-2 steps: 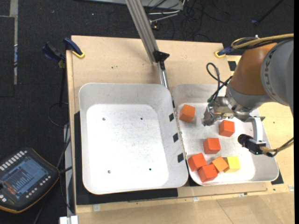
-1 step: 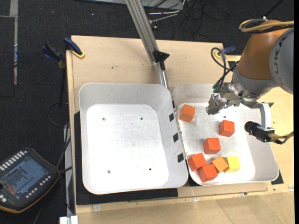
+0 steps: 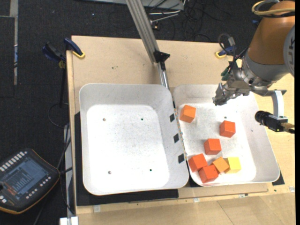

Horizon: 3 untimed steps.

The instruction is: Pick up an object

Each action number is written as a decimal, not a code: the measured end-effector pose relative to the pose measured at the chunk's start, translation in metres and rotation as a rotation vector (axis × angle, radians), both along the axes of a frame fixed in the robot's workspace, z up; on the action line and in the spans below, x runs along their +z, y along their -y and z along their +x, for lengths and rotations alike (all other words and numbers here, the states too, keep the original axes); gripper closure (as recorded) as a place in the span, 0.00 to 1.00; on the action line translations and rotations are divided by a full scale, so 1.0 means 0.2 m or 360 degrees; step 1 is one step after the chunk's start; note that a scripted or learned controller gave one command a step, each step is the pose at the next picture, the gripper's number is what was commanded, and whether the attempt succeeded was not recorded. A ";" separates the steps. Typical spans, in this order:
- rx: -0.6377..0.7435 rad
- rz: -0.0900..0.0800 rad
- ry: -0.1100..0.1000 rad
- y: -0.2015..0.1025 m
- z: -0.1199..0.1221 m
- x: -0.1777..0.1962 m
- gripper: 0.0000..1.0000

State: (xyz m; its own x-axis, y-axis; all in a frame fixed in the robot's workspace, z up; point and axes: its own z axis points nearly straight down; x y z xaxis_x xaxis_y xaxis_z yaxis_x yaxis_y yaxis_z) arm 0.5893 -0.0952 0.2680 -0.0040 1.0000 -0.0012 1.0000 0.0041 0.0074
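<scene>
Arm (image 3: 269,41): I see it reaching in from the right, orange band above the wrist, the wrist angled down toward the far end of the right bin.

Gripper (image 3: 220,100): hangs over the far part of the right bin (image 3: 262,144), just inside its back rim. At this distance its tips read as one dark cluster, so I cannot tell what state it is in. No block shows at its tips.

Nearest block: orange cube (image 3: 188,113), near the bin's left wall, to the left of the gripper and apart from it.

Red cube (image 3: 227,128): alone toward the middle of the right bin, on the near side of the gripper, apart from it.

Near cluster: second red cube (image 3: 213,146) sits a little apart, above a tight group at the bin's near end (the four look as if they touch, though I can't be sure of each pair): red block (image 3: 197,161), another red block (image 3: 208,173), orange block (image 3: 221,164), yellow block (image 3: 234,163).

Left bin (image 3: 93,125): white, speckled floor.

Bench (image 3: 117,55): tan board under both bins; blue-and-yellow clamps (image 3: 70,46) at its far corners.

Off bench: teach pendant (image 3: 23,177) on the dark floor, lower left.
</scene>
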 end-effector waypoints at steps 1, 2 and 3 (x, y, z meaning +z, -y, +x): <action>-0.0001 0.0000 -0.0005 0.00 0.01 0.12 1.00; 0.0006 0.0003 -0.0009 -0.27 0.05 0.11 1.00; 0.0007 0.0004 -0.0015 -0.54 0.10 0.01 1.00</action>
